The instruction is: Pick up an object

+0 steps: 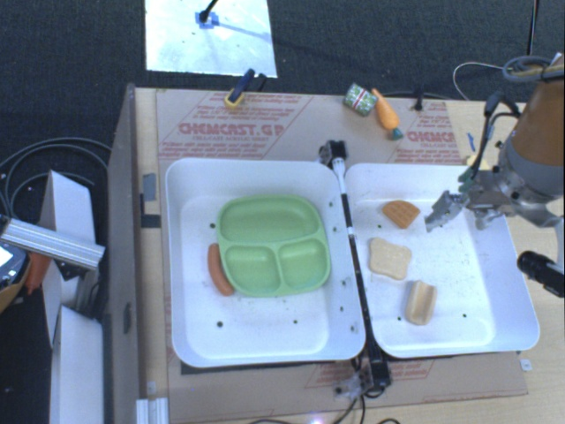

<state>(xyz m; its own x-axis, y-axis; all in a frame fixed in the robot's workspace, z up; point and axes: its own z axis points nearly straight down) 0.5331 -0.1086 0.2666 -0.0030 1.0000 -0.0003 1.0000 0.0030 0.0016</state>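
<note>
nearest the lens, a tan bread roll (420,301) lay in the right bin (512,325), well below-left of the claw (446,210), which hung spread and empty just right of an orange cracker (401,212).

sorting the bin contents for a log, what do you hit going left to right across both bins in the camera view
hot dog sausage → green divided plate → divider between the bins → slice of bread → bread roll → gripper
</note>
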